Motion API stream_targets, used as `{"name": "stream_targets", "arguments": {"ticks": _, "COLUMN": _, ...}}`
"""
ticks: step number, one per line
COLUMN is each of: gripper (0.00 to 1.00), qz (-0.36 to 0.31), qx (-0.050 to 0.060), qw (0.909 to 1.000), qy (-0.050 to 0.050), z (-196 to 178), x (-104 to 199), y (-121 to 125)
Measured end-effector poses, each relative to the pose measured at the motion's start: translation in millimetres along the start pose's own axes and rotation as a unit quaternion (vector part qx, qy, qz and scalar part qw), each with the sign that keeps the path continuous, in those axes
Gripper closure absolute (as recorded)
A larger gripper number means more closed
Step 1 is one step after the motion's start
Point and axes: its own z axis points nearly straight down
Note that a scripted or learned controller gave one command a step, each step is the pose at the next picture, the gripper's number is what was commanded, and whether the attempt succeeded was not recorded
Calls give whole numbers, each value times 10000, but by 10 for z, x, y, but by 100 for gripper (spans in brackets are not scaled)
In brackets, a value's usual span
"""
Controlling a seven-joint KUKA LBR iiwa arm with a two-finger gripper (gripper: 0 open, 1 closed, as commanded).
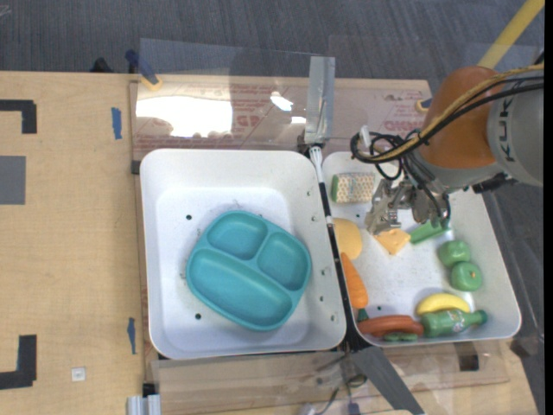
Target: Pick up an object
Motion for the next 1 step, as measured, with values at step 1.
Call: {"name": "stream_targets", "arguments": {"ticks": 1, "gripper": 100, "qz": -1047, "qx": 3, "qw": 9945, "qy": 61, "z": -1192, "x": -378, "y": -562}}
